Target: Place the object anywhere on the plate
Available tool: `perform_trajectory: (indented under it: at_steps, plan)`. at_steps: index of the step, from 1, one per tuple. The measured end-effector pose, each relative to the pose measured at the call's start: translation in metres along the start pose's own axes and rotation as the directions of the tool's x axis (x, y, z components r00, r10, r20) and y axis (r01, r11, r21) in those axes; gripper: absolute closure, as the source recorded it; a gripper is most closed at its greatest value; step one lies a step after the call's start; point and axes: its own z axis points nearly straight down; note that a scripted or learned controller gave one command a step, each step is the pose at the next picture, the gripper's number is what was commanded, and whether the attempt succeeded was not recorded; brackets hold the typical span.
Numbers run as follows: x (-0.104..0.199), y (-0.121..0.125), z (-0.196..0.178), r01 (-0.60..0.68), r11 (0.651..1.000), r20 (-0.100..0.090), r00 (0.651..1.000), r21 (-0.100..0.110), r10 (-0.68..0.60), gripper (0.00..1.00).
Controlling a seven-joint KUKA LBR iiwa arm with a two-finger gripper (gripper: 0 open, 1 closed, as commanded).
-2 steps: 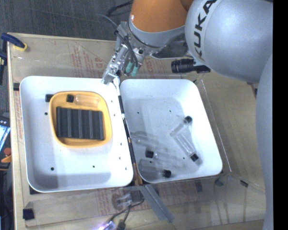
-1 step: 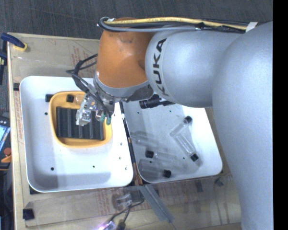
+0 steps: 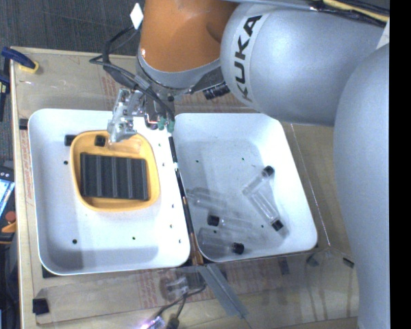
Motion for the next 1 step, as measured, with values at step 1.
perform_trajectory:
  at_steps: [1]
  plan:
    - [-0.0001, -0.0004, 0.0000, -0.001, 1.000, 0.000, 1.000, 0.000, 0.001, 0.00]
